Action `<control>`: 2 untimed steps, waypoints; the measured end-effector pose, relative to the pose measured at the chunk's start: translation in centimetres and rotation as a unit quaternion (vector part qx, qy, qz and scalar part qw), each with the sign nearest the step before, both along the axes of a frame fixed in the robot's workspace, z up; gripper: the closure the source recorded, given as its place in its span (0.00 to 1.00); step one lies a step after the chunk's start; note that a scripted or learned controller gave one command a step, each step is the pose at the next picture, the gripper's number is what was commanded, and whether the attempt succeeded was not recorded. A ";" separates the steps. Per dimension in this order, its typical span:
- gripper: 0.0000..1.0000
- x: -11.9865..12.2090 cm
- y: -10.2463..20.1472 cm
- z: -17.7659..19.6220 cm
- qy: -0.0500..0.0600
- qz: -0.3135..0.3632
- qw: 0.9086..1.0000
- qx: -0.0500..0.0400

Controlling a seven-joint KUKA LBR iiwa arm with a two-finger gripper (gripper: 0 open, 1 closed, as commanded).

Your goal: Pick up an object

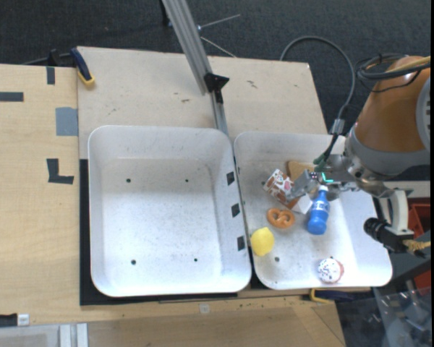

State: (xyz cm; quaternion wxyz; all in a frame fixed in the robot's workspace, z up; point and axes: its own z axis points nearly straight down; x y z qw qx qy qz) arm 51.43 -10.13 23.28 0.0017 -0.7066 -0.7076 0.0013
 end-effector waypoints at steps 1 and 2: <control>0.00 0.0 0.0 0.2 -0.001 0.000 1.000 0.000; 0.00 -0.7 0.2 -6.2 0.002 0.000 1.000 0.000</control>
